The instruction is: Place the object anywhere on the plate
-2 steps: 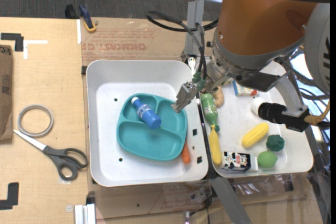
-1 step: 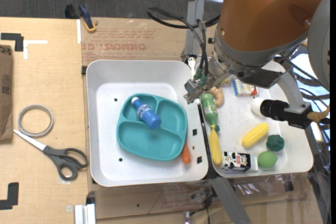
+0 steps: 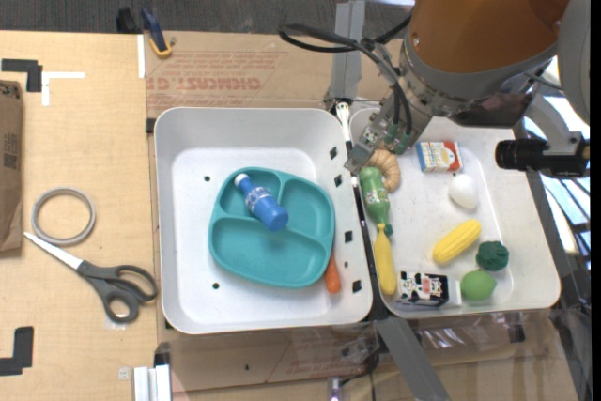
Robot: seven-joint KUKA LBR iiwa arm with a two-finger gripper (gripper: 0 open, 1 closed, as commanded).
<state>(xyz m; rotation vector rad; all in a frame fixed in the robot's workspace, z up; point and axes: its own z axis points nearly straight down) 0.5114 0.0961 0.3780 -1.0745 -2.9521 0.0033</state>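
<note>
The fingers are hanging low over the left edge of the right bin, just above a green bottle and a tan pastry-like toy; I cannot tell whether they are parted or closed, and nothing is showing between them. The green bottle is lying lengthwise along the bin wall, touching a yellow toy below it. I am judging it to be the object: light, stiff, smooth plastic, likely to roll or slip, so gripping across its middle seems safest. The teal plate is sitting in the left bin, already carrying a blue bottle. A small carrot is lying beside the plate.
</note>
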